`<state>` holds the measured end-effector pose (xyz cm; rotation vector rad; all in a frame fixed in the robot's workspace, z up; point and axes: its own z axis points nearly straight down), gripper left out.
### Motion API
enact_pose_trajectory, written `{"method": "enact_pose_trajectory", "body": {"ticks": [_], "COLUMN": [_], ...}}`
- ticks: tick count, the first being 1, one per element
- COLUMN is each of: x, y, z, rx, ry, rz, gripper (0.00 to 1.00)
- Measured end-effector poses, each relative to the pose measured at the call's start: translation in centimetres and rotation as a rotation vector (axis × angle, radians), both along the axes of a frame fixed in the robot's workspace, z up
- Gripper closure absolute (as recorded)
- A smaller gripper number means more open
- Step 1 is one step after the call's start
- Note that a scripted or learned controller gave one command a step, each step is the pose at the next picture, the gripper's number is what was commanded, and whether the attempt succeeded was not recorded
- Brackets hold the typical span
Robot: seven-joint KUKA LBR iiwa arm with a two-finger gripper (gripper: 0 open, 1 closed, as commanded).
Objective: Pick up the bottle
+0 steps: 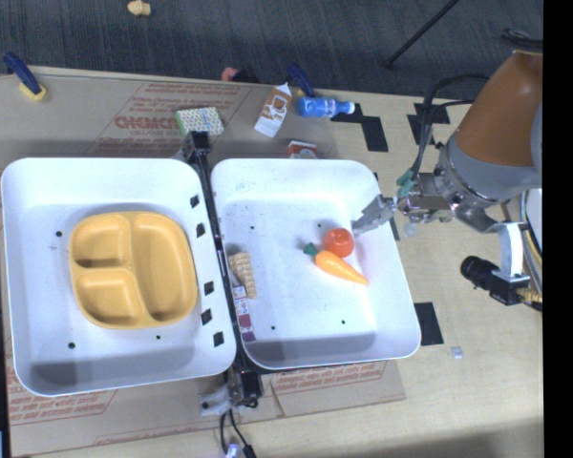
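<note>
Just below and left of my gripper (pixel 371 218) sit a tomato (pixel 339 240) and carrot (pixel 340 267), crowding that corner. Further left, the bin floor (pixel 282 208) lies open as far as a corn cob (pixel 241 272).

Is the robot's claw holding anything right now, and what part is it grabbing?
Nothing is held. The claw hangs over the right bin's edge with nothing between its fingers, near the tomato and carrot.

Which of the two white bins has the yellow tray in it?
The left bin. It holds the yellow tray, while the right bin holds a carrot and a tomato.
</note>
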<state>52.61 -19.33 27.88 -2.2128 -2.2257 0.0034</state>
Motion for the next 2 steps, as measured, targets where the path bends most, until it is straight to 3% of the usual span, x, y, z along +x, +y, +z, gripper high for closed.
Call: {"method": "enact_pose_trajectory", "body": {"ticks": [1, 2], "x": [0.0, -5.0], "y": [0.0, -1.8], "z": [1.0, 5.2], "rx": [0.001, -0.003], "ry": [0.002, -0.002], "rz": [0.005, -0.254], "gripper": [1.0, 1.0]}}
